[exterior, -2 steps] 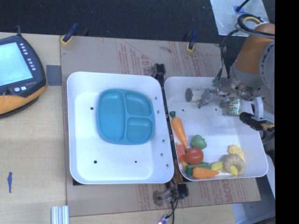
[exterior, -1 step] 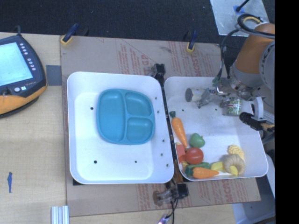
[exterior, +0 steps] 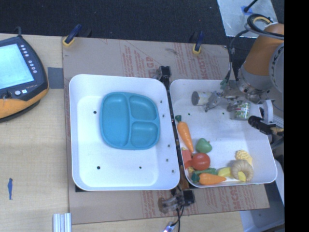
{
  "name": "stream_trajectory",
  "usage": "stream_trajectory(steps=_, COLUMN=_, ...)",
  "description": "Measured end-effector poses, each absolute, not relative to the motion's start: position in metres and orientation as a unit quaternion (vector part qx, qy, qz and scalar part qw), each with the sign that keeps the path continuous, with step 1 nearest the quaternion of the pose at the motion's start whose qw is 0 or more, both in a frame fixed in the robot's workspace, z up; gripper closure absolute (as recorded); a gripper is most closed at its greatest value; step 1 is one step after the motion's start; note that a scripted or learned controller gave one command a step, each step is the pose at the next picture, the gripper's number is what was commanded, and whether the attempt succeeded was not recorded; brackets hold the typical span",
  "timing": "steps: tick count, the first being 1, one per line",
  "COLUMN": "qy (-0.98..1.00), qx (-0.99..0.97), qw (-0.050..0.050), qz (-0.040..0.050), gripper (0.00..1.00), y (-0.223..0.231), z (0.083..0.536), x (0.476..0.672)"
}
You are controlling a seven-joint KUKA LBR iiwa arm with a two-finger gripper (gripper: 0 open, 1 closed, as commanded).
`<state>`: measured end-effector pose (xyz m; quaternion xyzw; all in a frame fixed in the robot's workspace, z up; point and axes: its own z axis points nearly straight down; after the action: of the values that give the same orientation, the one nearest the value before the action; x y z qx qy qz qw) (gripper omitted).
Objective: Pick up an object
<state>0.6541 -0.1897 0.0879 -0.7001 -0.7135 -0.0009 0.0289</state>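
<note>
Nearest the camera, toy food crowds the right bin's [exterior: 270, 175] front corner: an orange carrot [exterior: 208, 179] lying flat against the front wall, a red tomato [exterior: 201, 161] just behind it, a yellow piece [exterior: 225, 171] and a tan knobbly piece [exterior: 241, 168] to the side, a corn cob [exterior: 243, 155] behind those. Next back, a green pepper [exterior: 203, 145] and a second carrot [exterior: 185, 136] lying along the left wall. The left bin [exterior: 82, 129] holds a blue divided plate [exterior: 129, 120]. Farthest back, the tool [exterior: 211, 102] sits low over the right bin's rear, near a small grey cylinder [exterior: 195, 98]; whether it is released or clenched cannot be told. Nothing is visibly held. The toys look light, hard plastic, likely slippery and prone to roll. The second carrot seems the easiest target: pinch across its thick middle.
</note>
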Motion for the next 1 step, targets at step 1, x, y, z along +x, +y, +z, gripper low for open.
stream_trajectory(steps=1, qy=-0.714, qx=-0.7, qw=0.03, qz=-0.0016, gripper=0.0, y=-0.1903, z=0.0878, x=0.6544)
